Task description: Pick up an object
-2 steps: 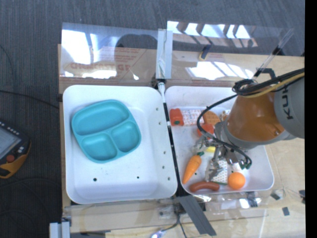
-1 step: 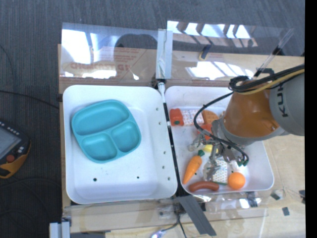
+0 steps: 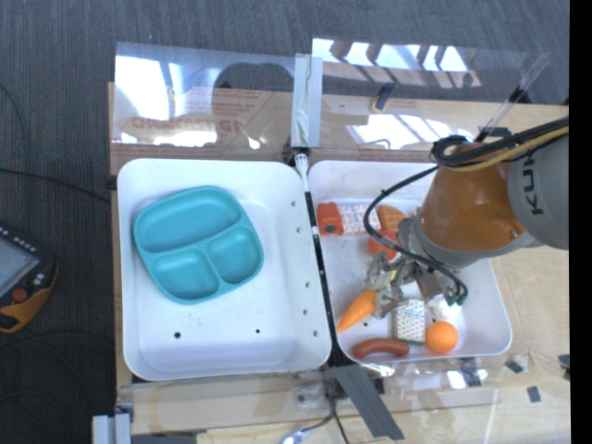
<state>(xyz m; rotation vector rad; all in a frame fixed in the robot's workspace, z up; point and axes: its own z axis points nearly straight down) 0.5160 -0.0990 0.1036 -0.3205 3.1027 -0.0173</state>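
The right white plastic bin (image 3: 499, 314) holds the toys, so the grey arm with its orange band reaches down into it. Its metal gripper (image 3: 393, 280) hangs low in the middle of that bin, just beside the orange toy carrot (image 3: 357, 310). I cannot tell how the gripper is set. The carrot is long and pointy, lying tilted by the bin's left wall. Below it lies a red toy sausage (image 3: 380, 348), and a round orange ball (image 3: 442, 337) sits in the bin's bottom corner.
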